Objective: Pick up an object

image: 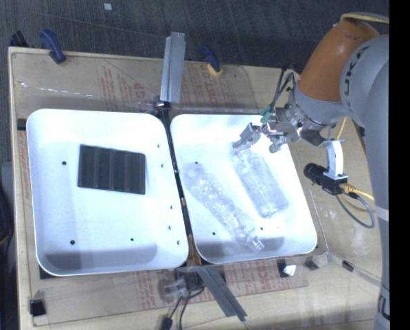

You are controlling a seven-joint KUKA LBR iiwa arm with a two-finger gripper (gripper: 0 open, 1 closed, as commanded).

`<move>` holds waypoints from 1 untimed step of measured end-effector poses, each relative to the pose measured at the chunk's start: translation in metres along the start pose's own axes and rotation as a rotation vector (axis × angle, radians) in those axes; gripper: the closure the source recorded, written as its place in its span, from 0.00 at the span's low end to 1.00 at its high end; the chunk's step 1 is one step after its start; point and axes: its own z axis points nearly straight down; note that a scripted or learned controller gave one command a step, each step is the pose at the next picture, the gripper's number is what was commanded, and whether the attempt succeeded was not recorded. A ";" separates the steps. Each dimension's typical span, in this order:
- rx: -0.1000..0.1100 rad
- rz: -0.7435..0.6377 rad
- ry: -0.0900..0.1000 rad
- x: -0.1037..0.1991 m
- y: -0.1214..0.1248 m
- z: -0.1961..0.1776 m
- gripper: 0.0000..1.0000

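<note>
Two clear plastic bottles lie in the right bin [297,236]. One bottle [259,181] lies nearer the right wall, its top end pointing toward the gripper. The other bottle [220,203] runs diagonally from the bin's middle to its front edge. My gripper [262,139] hovers over the back right part of this bin, just above the upper end of the right-hand bottle, with its fingers spread and nothing between them. A dark grey ribbed rectangular pad [112,169] lies flat in the left bin [50,253].
A metal bar [173,66] stands at the back between the bins. Blue clamps [52,47] hold the board's back edge. A cable with a black plug [326,177] hangs beside the right bin's right wall.
</note>
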 end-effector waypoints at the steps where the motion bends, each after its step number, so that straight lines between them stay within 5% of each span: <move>1: -0.002 -0.009 -0.002 -0.012 0.046 0.045 0.00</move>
